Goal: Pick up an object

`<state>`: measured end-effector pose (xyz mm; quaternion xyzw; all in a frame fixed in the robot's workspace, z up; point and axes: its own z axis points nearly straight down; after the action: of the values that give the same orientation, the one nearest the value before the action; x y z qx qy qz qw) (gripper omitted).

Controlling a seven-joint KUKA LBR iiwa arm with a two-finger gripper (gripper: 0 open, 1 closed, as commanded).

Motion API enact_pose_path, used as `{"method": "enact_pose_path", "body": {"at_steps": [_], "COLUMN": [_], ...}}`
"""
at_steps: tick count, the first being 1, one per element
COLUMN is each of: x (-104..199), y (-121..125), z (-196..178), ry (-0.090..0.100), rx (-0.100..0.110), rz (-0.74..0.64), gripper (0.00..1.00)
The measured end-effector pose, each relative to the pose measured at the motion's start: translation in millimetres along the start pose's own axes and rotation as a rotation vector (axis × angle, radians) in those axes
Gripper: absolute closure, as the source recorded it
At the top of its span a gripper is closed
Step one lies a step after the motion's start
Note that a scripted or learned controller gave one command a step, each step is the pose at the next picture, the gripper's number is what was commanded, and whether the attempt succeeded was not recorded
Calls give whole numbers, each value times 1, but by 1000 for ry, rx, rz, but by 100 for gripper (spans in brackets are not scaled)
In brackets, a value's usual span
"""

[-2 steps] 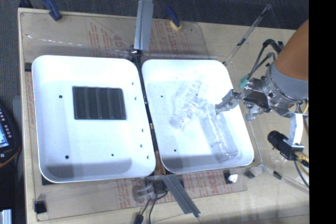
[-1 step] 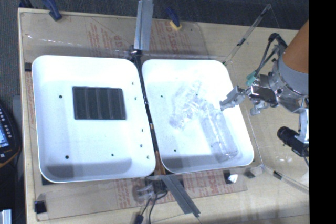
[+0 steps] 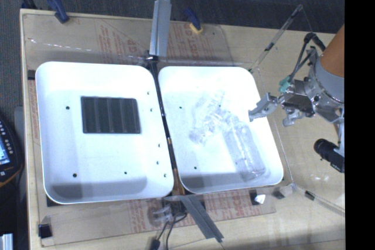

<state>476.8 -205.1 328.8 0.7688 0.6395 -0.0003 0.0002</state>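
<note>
here, clear plastic bottle (image 3: 243, 149), lying in right bin (image 3: 266, 175)

No readable text; faint reddish print on the table (image 3: 105, 44) is too blurred to read.

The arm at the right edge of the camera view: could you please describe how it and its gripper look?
The arm shows an orange band above a grey wrist. The gripper is bare silvery metal, angular, with thin grey fingers, a small teal patch near its base and dark cables looping above it.
</note>
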Motion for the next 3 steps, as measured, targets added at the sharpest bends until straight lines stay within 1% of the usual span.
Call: {"method": "enact_pose_path", "body": {"at_steps": [1, 2, 3], "x": [0, 24, 7], "y": [0, 34, 17], "z": [-3, -28, 5], "ry": [-1, 0, 1], "rx": [0, 0, 3], "rz": [-4, -32, 122], "gripper": [0, 0, 0]}}
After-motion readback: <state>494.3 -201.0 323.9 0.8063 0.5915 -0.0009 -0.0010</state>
